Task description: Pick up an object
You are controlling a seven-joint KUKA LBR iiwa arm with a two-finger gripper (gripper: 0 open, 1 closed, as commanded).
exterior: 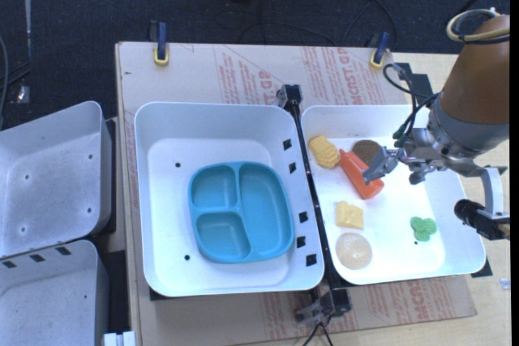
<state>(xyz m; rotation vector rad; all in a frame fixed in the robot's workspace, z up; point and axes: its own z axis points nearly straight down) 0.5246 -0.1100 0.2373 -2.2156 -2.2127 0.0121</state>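
My claw (379, 168) hovers over the glossy orange carrot-shaped piece (359, 175); I cannot tell its grip. Open white bin floor (405, 198) spreads right of the carrot.

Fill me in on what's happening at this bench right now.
A grey and orange robot arm reaches in from the right over the right bin, its gripper down at the orange carrot. Around it lie a yellow waffle piece, a brown round item, a yellow cheese wedge, a pale round cookie and a green piece. The left bin holds a blue divided tray.
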